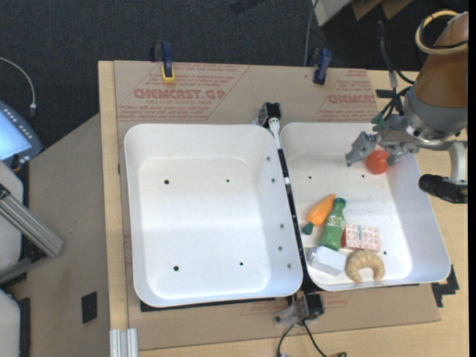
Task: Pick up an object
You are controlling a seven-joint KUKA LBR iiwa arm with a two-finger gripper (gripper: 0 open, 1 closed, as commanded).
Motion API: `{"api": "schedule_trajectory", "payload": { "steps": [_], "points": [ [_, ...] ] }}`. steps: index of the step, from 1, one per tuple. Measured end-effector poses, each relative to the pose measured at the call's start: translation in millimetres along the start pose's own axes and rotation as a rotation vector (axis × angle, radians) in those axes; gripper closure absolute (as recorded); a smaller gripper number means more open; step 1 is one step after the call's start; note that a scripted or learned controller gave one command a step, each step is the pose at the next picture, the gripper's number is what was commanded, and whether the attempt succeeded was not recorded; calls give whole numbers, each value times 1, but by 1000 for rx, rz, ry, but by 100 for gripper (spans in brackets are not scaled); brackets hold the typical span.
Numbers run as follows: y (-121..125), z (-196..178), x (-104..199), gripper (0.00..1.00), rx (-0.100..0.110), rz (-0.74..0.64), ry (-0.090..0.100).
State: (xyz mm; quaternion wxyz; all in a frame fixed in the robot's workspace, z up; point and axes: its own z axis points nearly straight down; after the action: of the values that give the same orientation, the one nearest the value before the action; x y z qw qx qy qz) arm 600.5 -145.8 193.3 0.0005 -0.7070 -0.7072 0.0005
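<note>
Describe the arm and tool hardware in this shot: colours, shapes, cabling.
The arm is a rounded cylinder, orange-brown above a light grey wrist ring. The tool is grey metal with angular parts. A dark cable runs down beside the arm. No markings are legible.

The bench top is a tan board with red lettering printed across its far edge, and it's pinned down there by two blue clamps, one toward the far left corner and one further right. Around it the floor is dark carpet. A lit blue screen sits off the bench's left side with a thin cable looping above it. Light's pretty even, soft shadows.
</note>
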Motion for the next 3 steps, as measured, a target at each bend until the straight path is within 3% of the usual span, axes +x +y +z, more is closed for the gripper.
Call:
{"api": "schedule_trajectory", "payload": {
  "steps": [1,2,3],
  "points": [
    [1,-56,-79,0,-7,5,-6],
    [-23,94,-71,0,16,2,6],
    [-68,110,-73,0,1,-3,10]
  ]
}}
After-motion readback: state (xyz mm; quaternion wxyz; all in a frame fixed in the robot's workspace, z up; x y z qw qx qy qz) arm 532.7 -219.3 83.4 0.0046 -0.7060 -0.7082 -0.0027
